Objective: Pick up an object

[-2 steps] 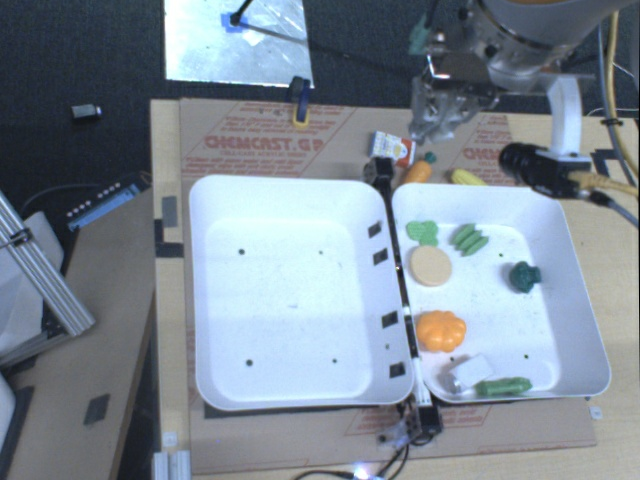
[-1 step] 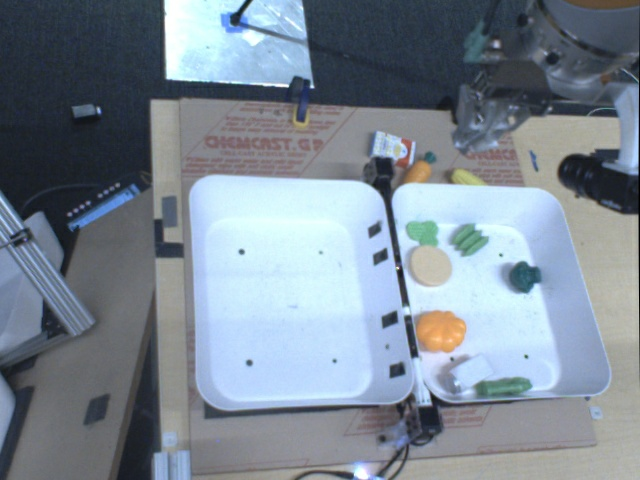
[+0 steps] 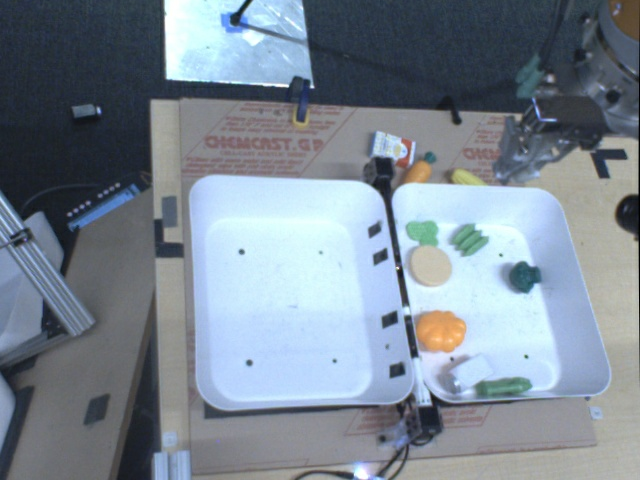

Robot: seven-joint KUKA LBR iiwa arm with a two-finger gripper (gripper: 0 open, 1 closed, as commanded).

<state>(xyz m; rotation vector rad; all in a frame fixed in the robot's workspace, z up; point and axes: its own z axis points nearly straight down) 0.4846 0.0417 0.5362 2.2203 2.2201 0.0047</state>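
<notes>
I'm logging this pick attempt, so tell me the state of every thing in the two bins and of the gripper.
gripper: above the bench beyond the right bin's far edge, nothing seen in it.
left bin: bare white floor.
right bin: holds the items.
orange pumpkin: resting near the divider.
tan disc: lying flat.
light green pieces: lying loose.
dark green piece: resting alone.
green pod: lying by the near wall.

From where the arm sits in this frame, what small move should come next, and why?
Probably a short move inward over the right bin, toward the dark green piece. The gripper hangs above the bench just past the bin's far rim, with nothing visible in it, and that piece lies nearest, apart from the other toys.
</notes>
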